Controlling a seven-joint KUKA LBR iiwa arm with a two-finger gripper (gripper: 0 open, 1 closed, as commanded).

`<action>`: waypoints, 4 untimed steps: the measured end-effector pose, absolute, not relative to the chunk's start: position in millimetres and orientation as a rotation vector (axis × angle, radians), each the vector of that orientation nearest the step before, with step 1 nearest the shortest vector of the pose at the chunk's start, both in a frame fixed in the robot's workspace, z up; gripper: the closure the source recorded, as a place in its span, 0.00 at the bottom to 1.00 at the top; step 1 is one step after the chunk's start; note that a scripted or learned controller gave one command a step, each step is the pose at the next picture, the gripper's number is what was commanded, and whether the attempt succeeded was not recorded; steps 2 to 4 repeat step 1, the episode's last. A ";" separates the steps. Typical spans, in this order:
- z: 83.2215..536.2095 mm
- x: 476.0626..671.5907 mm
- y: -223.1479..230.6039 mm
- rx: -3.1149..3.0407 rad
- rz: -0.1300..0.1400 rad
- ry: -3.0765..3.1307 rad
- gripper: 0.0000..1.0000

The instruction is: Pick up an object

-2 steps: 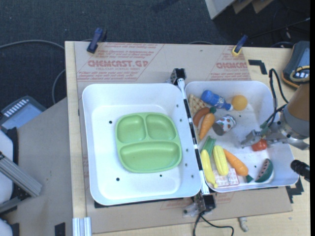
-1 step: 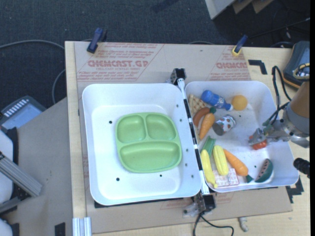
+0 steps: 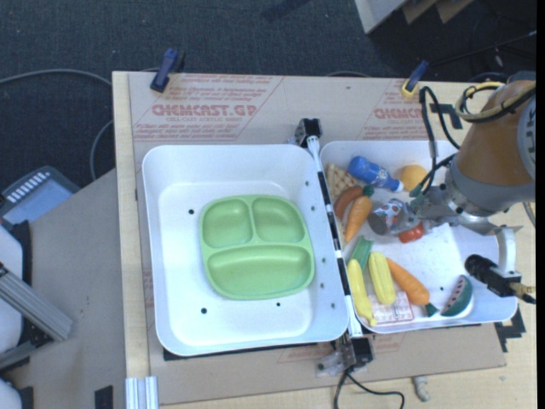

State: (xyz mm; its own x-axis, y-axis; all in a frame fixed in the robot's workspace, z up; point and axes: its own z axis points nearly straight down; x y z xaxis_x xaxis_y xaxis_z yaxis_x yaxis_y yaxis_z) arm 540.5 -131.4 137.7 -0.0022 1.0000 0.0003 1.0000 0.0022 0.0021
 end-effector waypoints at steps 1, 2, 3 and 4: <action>185.3 610.3 -55.1 2.219 0.004 2.224 1.00; 185.3 610.3 -55.1 2.219 0.004 2.224 1.00; 185.3 610.3 -55.1 2.219 0.004 2.224 1.00; 185.3 610.3 -55.1 2.219 0.004 2.224 1.00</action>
